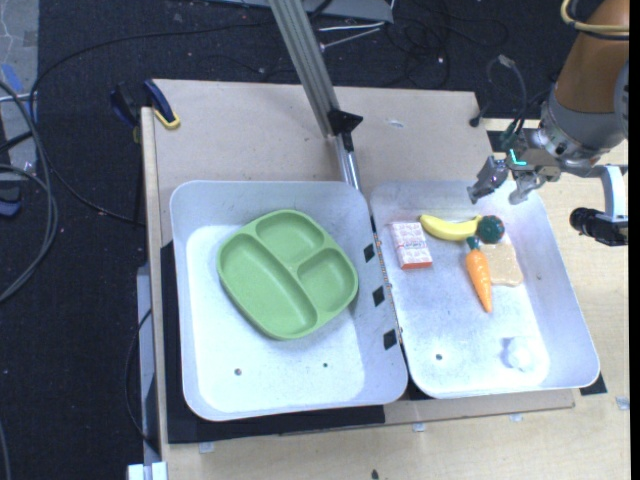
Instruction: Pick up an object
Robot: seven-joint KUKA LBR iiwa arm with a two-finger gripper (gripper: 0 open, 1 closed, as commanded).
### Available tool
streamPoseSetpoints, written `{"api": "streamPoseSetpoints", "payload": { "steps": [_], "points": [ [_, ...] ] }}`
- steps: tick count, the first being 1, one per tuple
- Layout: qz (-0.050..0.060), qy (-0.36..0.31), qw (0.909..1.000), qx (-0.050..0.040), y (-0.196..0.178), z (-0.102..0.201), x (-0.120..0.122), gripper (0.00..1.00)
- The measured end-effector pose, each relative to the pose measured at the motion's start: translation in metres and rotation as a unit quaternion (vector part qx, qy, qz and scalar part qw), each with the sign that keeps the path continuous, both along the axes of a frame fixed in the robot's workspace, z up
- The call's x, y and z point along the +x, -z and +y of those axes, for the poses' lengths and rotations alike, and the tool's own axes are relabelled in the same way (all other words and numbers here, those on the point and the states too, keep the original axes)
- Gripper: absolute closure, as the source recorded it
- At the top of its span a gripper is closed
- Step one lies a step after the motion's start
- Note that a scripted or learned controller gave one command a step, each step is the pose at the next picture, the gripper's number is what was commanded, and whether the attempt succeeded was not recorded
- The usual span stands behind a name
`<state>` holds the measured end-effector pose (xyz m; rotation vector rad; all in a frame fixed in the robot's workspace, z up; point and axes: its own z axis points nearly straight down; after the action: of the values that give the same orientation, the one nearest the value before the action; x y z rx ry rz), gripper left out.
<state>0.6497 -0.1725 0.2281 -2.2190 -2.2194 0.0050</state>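
Observation:
My gripper hangs over the far edge of the right bin, open, with nothing between its fingers. Just below it lies a yellow banana with a dark green round piece at its right end. An orange carrot lies beside a tan bread slice. A pink and white wafer block sits left of the banana. A small white object rests near the bin's front right.
The left bin holds a green divided plate. A metal pole slants down to the gap between the bins. Black clips line the divide.

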Motion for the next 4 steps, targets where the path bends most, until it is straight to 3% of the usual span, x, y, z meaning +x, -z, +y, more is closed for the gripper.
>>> {"api": "streamPoseSetpoints", "payload": {
  "steps": [1, 3, 4],
  "points": [
    [-0.003, 0.000, 1.0000, -0.0005, -0.003, 0.000, 0.001, 0.00],
    [-0.001, 0.000, 1.0000, -0.0003, 0.101, -0.007, 0.000, 0.00],
    [-0.003, -0.002, 1.0000, 0.0047, 0.136, -0.001, 0.002, 0.00]
  ]
}}
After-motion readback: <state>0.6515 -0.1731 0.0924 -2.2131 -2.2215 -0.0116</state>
